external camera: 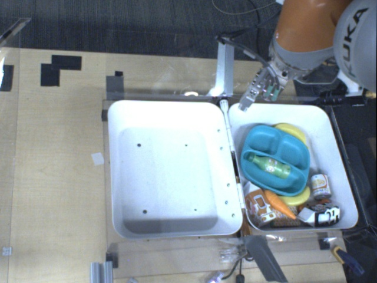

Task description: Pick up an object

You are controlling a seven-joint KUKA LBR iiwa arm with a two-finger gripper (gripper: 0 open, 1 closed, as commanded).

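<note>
Counting two white bins (166,118), one blue plate (288,152), one green bottle (268,165).

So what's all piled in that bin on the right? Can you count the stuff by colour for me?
Blue: 1, the divided plate
Green: 1, the bottle lying on the plate
Yellow: 1, the banana curving under the plate
Orange: 1, the carrot
Brown: 2, the printed box and the small can
Black and white: 1, the small item in the near corner
Total: 7 that I can tell apart.

Partial "UKA" lettering on the grey arm (356,25) at upper right.
</note>
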